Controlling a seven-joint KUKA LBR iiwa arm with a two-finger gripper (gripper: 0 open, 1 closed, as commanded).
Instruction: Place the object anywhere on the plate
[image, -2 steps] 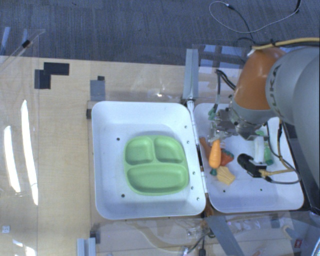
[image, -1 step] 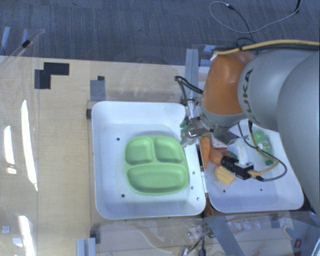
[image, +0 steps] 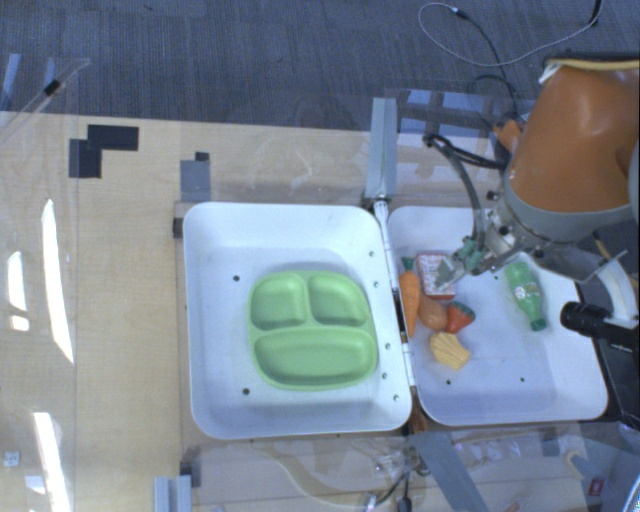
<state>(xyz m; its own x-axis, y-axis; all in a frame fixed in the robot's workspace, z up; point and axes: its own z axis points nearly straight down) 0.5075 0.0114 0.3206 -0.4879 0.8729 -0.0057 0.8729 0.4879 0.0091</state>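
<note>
Worktop (image: 120, 330): pale wood, bearing two shallow white bins side by side.

Left bin (image: 215, 400): a green compartmented plate (image: 312, 330) is held at its middle; nothing is seen lying on the plate.

Right bin (image: 520, 390): a cluster of toy foods is held near the shared wall.

Arm (image: 575, 130): grey with an orange band, hanging over the right bin's rear half.

Tool (image: 480, 255): set low above the cluster's rear edge. Whether it is released or clenched cannot be told.

Green bottle (image: 525, 292): lying just right of the tool, apart from the cluster.

Red-and-white packet (image: 436, 273): the likeliest task object, judged by nearness; lying just left of the tool, possibly touching it.

Carrot (image: 410, 297), orange piece (image: 432, 314), red piece (image: 459, 318), yellow piece (image: 449, 350): crowded beside and in front of the packet.

Step in hand, as judged: the pick. One item should be isolated from its neighbours and a firm hold confirmed before the shared wall is crossed towards the plate.
</note>
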